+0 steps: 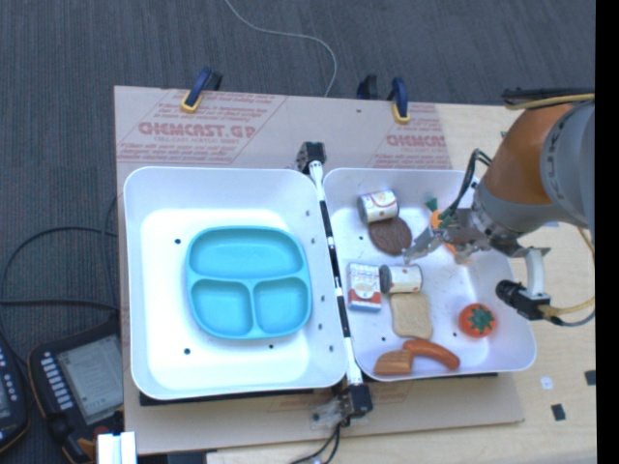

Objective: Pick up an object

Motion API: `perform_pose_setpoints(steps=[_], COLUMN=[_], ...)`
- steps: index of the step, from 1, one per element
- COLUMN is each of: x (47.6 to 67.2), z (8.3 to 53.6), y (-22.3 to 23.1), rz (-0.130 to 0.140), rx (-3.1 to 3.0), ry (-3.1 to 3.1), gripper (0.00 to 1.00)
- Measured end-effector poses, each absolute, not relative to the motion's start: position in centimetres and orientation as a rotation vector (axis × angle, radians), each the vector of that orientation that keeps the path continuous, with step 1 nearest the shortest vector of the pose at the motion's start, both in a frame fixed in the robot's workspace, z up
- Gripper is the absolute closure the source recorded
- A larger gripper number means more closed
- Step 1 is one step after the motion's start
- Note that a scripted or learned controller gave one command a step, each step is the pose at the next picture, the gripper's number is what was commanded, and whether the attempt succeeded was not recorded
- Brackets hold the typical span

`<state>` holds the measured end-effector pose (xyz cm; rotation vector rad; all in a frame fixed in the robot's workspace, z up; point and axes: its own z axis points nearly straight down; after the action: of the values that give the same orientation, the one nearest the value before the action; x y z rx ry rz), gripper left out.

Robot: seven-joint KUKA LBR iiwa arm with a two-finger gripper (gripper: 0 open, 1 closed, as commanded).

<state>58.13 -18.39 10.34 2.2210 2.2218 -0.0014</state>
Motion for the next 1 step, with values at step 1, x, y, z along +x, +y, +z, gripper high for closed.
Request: perform_pose_setpoints(steps=[1], x=[58.16], z=[11.36], y=[-18.40], rz=[-0.001], rx=[2.220], ry=[2.221], gripper=[1.00])
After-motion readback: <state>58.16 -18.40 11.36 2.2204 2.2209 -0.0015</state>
